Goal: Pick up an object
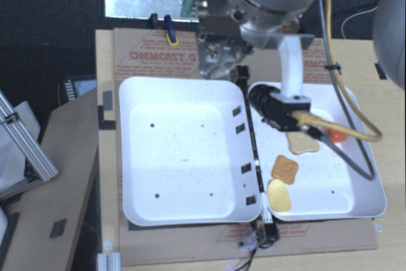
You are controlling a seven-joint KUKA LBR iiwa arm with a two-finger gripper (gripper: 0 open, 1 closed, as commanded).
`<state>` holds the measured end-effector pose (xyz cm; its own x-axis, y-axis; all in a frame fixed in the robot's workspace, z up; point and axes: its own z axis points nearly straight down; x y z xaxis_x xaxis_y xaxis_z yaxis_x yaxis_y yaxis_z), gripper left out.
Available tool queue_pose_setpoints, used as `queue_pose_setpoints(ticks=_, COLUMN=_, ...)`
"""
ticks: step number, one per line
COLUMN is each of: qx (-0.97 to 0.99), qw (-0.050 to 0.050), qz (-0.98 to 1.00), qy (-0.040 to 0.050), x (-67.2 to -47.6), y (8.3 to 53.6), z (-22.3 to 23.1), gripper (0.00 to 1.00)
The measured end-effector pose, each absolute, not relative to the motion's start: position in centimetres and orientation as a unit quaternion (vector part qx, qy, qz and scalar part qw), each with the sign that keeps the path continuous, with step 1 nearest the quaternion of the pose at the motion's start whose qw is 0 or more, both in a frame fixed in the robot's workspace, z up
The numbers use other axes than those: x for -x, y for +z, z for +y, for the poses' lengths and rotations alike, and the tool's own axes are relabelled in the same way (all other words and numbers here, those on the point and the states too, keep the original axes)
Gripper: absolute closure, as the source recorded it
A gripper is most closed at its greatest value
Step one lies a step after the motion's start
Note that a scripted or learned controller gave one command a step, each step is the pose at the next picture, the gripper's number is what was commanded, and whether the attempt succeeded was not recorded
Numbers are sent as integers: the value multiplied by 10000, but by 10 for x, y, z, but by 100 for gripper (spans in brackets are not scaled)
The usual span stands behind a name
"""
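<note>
Beyond the left bin [177, 136] hangs the tool [219, 63], its state too blurred to tell.

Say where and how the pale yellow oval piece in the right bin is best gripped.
Probably across the short width of the yellow oval piece, coming straight down: it lies flat, long axis running front to back. The orange square sits at its far end, so an end-to-end grip looks crowded.

Smooth white plastic bins [177, 155] (slightly glossy) on matt cardboard [152, 55].
</note>
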<state>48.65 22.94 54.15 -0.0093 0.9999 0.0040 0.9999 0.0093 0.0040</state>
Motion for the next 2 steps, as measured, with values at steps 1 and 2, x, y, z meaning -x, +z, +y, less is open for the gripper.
queue_pose_setpoints(ticks=1, qx=-7074, qw=13, qz=7068, qy=14, x=-555, y=534, z=234, gripper=100)
queue_pose_setpoints(ticks=2, qx=-7080, qw=-4, qz=7062, qy=-1, x=-494, y=535, z=165, gripper=100)
